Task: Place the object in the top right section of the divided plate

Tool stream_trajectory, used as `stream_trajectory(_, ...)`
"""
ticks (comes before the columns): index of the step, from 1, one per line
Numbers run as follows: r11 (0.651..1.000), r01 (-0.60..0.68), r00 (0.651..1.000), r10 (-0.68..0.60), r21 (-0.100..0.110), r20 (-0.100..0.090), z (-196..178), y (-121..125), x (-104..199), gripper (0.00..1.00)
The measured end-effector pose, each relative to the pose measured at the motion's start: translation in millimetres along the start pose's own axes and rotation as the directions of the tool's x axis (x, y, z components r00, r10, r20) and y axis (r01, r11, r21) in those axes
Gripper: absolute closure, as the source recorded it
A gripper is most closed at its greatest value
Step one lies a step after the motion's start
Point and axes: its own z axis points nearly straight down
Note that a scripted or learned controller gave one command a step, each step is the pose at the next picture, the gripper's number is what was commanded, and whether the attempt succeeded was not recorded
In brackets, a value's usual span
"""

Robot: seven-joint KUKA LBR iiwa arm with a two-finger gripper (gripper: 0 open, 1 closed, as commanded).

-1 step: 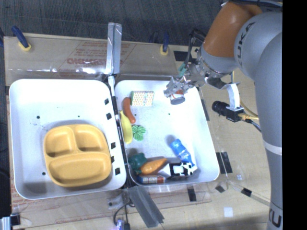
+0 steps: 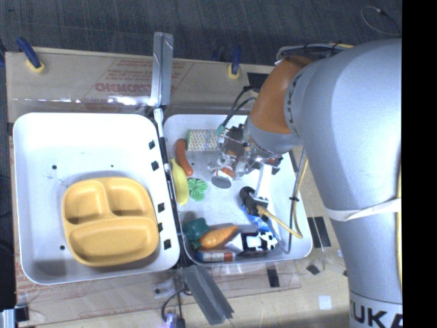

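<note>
Task barely begun. Divided plate (image 2: 109, 219) sits in the left bin (image 2: 41, 135), all sections bare. Tool (image 2: 229, 169) hangs low in the right bin (image 2: 300, 241) over the toy pile (image 2: 225, 234); cannot tell its opening or any hold. Pick and transfer remain.

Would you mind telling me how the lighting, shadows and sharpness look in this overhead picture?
Camera view: lighting is even and soft; the yellow divided plate casts a faint shadow on the left bin; the arm looms large and slightly soft at the right; small toys in the right bin are too blurred to identify surely.
</note>
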Motion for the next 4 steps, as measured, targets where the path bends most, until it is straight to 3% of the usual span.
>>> stream_trajectory(1,0.971,-0.237,0.971,0.237,-0.004,-0.001,-66,-55,38,1.00)
stream_trajectory(2,0.875,-0.484,0.875,0.484,-0.003,-0.002,-66,-72,86,1.00)
stream_trajectory(3,0.999,0.032,0.999,-0.032,0.000,0.002,-64,-93,143,1.00)
stream_trajectory(4,0.713,-0.701,0.713,0.701,-0.004,-0.003,-65,-80,184,1.00)
